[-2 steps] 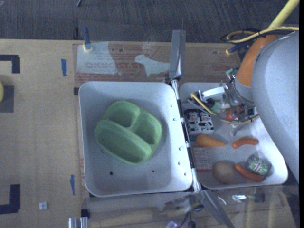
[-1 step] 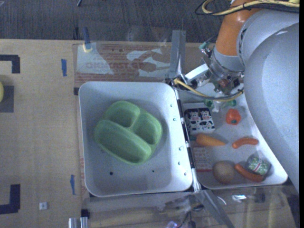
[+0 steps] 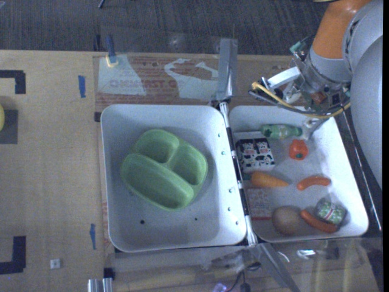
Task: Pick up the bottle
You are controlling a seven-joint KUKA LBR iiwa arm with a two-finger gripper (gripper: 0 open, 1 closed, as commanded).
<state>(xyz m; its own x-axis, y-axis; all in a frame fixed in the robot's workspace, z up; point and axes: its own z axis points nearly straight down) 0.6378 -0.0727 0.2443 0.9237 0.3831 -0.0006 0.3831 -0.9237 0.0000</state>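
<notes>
Near the far edge of the right-hand bin (image 3: 355, 181) lies the bottle (image 3: 281, 131), a small green one on its side, its long axis running roughly across the bin, cap end hard to make out. Just beside it toward the near side sits a small red pepper-like piece (image 3: 298, 150), and a black-and-white patterned carton (image 3: 255, 152) lies close at the bin's left wall. Farther down are an orange carrot (image 3: 268, 180), a sausage-shaped piece (image 3: 313, 182), a brown potato (image 3: 287, 219) and a small wrapped item (image 3: 330, 211). A green divided tray (image 3: 164, 169) occupies the left-hand bin (image 3: 115, 132).

Above the bottle's right end hangs the end effector (image 3: 311, 125); whether it is spread or closed cannot be told, and nothing is seen held in it.

Judging by looks, the bottle is light, hollow plastic: fairly stiff, smooth, rounded, so likely to roll or squirt out if pinched off-centre. Its body, midway along, seems the best place to grip, across the narrow width. The red piece nearby leaves little room on that side.
</notes>
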